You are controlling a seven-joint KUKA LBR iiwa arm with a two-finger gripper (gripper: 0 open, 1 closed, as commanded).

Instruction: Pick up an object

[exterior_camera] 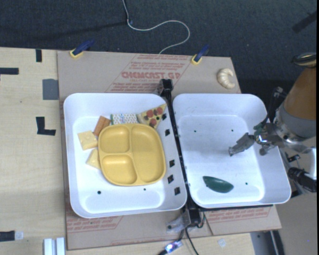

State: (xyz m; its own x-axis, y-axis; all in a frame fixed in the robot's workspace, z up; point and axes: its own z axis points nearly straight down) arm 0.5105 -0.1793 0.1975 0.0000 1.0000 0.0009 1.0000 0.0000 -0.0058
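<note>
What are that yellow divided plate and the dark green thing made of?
The yellow divided plate looks like moulded plastic: matte, uniform colour, soft rounded ridges. The dark green thing is harder to judge; a faint sheen suggests smooth plastic or rubber.

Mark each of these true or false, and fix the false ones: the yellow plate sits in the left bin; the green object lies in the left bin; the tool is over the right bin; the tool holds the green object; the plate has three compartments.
1. The yellow plate sits in the left bin. True.
2. The green object lies in the left bin. False: it lies in the right bin, near its front wall.
3. The tool is over the right bin. True.
4. The tool holds the green object. False: the object lies on the bin floor, apart from the tool.
5. The plate has three compartments. True.
</note>
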